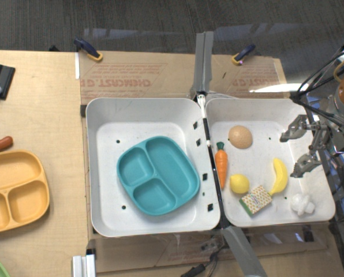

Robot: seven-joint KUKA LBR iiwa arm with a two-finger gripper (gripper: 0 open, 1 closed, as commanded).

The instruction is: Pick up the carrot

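The carrot [221,164], orange with a green top, lies along the left wall of the right bin [258,115], its tip pointing toward the front. My gripper [298,150] hovers over the right side of that bin, well to the right of the carrot. Its two fingers are spread apart with nothing between them.
The right bin also holds a beige egg [240,137], a lemon [239,183], a banana [279,176], a patterned packet [255,200] and a small white object [302,203]. A teal divided plate [157,175] fills the left bin [103,154]. A yellow tray [13,192] sits on the bench at left.
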